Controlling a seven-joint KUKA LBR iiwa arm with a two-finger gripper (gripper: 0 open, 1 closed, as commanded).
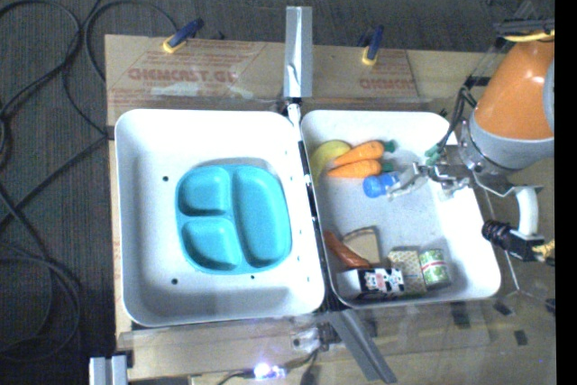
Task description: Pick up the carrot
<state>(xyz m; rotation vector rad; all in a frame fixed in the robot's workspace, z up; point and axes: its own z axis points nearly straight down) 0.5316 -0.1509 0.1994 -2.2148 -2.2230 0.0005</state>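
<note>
carrots: two orange ones with green tops, lying side by side in the right bin (pixel 469 279), up in its far-left corner. Upper carrot (pixel 367 151) sits just above the lower carrot (pixel 355 168), looks like they're touching.
yellow thing: a round yellow fruit (pixel 326 154), tucked right behind the carrots' tips against the bin's left wall.
blue thing: small blue object (pixel 378 186) just below the carrots, sitting right at the gripper's tip.
gripper: the gripper (pixel 410 179) reaches in from the right, low over the middle of the right bin, near the carrots but not on them. Honestly can't tell if the claw is apart or together, it's a blurry tangle of metal from up here.
arm: big orange band and grey wrist (pixel 516 117) hanging over the bin's right edge.
near end of right bin: a small green can (pixel 435 267) with a label too tiny to read, a black box with white print (pixel 383 280) also unreadable, a tan patterned packet (pixel 407 261), a reddish stick-shaped item (pixel 345 250).
left bin: the left bin (pixel 144 149) holds a blue three-compartment tray (pixel 236 216).
writing: the cardboard (pixel 180 72) under the bins has faded red lettering, not legible to me.
clamps: two blue-and-yellow clamps (pixel 183 35) on the cardboard's far edge.
</note>
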